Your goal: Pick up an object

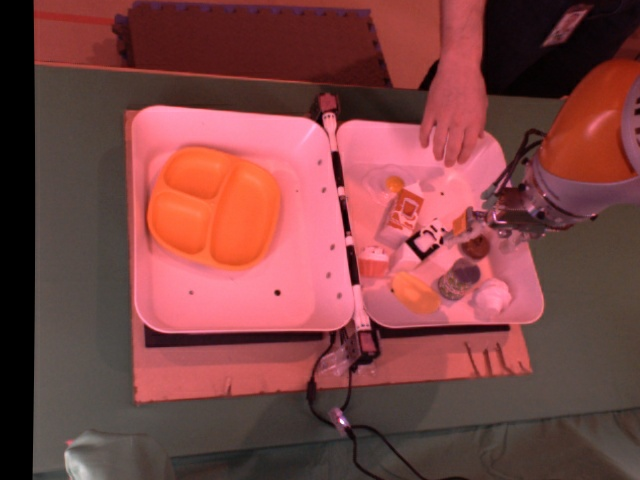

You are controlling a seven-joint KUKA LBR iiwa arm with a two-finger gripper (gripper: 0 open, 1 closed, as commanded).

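Observation:
The right bin holds several small toys. Among them are a fried egg, an orange and white carton, a black and white piece and a cupcake. A yellow piece, a dark oval cookie, a white lump and a brown round piece lie nearer the front. My gripper hangs low over the bin's right side, just above the brown round piece and beside the black and white piece. A small orange bit shows at its tip.
An orange divided plate lies in the left bin. A person's hand rests on the far rim of the right bin, close to my arm. A striped bar and cables run between the bins.

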